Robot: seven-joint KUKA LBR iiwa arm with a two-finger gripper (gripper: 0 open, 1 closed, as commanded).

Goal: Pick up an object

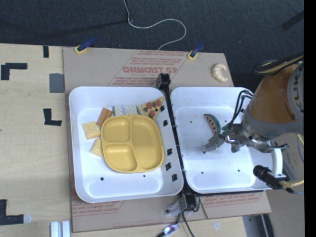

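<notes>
In the right bin (197, 181), a small watermelon-slice toy (213, 122) with a dark rind lies on the floor near the middle. My gripper (223, 146) hangs just below and to the right of it, low over the bin floor. Its fingers (211, 145) are spread apart and it is open, with nothing between them. The slice lies apart from the fingers. The grey arm with its orange band (274, 100) comes in from the right.
The left bin (79, 107) holds a yellow divided plate (132, 143), pale cheese-like pieces (91, 130), an orange piece (104, 115) and a pizza-slice toy (151, 106) along its back. A beige object (220, 72) lies on the cardboard behind the right bin.
</notes>
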